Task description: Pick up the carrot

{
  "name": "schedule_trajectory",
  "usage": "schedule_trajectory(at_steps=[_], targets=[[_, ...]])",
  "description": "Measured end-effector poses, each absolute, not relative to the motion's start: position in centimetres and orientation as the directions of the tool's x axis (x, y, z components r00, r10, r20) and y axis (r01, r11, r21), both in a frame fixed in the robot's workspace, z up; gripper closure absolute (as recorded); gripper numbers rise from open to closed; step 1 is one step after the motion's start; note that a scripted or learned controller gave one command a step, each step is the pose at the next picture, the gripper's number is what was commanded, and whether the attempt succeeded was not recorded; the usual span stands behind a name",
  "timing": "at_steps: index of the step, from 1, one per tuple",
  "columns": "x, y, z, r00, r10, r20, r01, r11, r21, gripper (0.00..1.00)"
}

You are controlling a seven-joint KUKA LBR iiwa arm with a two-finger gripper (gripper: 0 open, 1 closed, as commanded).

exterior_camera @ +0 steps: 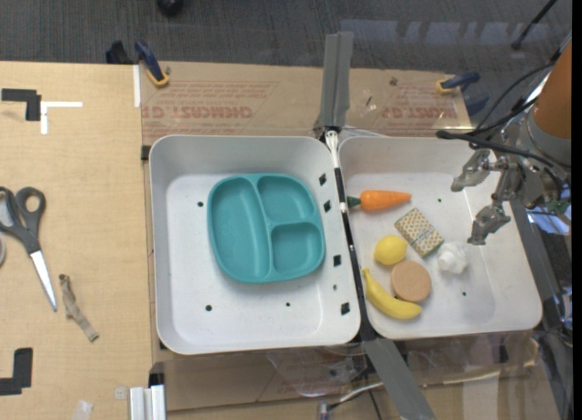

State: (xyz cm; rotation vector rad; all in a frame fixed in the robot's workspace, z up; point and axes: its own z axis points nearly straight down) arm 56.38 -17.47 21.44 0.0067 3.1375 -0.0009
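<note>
camera view | tool (480, 202) metal fingers spread, holding nothing | carrot (384, 199) smooth orange taper, lying flat

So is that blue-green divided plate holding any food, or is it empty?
Empty. The teal plate in the left bin shows three bare compartments; the carrot and other food lie in the right bin.

Faint red print, upside down, not legible, on cardboard sheets (227, 105) behind bins.
</note>
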Motion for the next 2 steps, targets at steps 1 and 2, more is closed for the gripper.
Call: schedule_trajectory(at_steps=[1,2], targets=[[57.3,-9.6,12.1,-1.000,-0.001,-0.003,-0.001,1.000,0.001,0.00],[53.3,-9.2,9.3,-0.941,0.338,-0.003,0.338,0.941,0.001,0.00]])
